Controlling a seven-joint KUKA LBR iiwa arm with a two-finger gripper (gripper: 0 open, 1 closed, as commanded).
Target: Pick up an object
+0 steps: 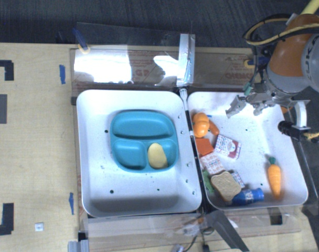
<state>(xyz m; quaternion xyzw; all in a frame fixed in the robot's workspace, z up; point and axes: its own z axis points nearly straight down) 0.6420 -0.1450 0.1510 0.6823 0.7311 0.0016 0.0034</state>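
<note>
My gripper (247,107) hangs over the far part of the right bin (296,193), its fingers spread open with nothing between them. Below and left of it lie an orange fruit (201,124), a red-and-white packet (227,147), a slice of bread (225,186) and a blue bottle (250,196). A toy carrot (274,178) rests near the right wall, well in front of the gripper.
The left bin (96,193) holds a blue divided tray (144,139) with a yellow oval fruit (157,155) in its right compartment. An orange wedge (204,147) and another packet (214,165) lie along the right bin's left wall. The wall between the bins runs beside them.
</note>
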